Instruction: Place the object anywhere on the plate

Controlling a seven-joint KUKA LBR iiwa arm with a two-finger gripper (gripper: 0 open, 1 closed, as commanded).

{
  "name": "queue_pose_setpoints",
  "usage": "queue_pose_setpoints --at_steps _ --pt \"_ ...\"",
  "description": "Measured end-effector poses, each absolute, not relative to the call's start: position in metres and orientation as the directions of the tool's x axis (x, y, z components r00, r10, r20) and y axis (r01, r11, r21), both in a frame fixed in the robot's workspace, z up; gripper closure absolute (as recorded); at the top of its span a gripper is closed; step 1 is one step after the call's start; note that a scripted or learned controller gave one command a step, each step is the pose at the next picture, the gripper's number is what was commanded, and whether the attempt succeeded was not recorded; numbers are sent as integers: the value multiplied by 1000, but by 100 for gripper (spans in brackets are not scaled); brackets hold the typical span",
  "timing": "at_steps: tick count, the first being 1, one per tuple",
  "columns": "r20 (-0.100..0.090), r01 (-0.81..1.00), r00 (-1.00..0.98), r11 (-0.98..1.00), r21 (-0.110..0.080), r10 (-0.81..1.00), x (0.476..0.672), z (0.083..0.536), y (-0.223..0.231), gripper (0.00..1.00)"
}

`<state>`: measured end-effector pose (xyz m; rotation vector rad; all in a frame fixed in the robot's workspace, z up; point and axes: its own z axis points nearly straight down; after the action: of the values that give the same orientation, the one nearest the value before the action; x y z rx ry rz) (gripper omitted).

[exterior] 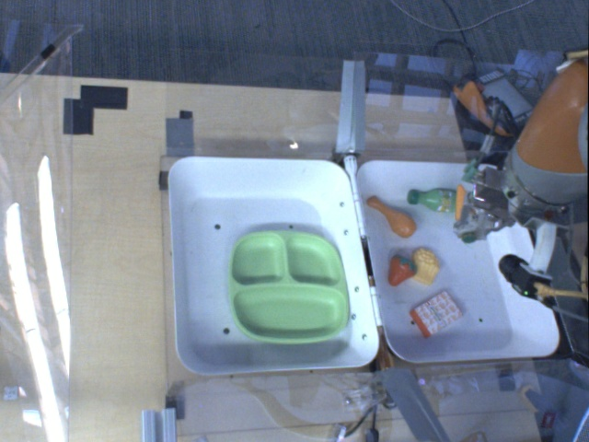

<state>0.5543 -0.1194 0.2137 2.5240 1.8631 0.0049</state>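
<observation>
Two white bins sit side by side on the tabletop. Nearest in the right bin is a small red-and-white checked box, lying flat and slightly skewed. Left bin holds the green plate, which has three compartments, one wide one on the near side and two smaller ones behind. The plate lies flat, roughly mid-bin.

Further back in the right bin, a red toy piece touches a yellow corn piece on its right. Behind those an orange drumstick-shaped toy lies at a slant, close to the divider between the bins. Then a green bottle with an orange end lies on its side near the far wall, the orange end toward me.

My gripper hangs over the right bin, just right of the green bottle's orange end. I can't tell whether it touches the bottle, and I can't tell whether my gripper is spread or pressed together. My arm's orange band is at the right edge. Every loose toy is in the right bin, well apart from the plate. Farthest back, a thin cable loops on the dark floor.
</observation>
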Motion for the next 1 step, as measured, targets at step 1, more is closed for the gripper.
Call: queue_pose_setpoints --at_steps 1 --pt "1 963 269 -269 4 963 547 218 -46 100"
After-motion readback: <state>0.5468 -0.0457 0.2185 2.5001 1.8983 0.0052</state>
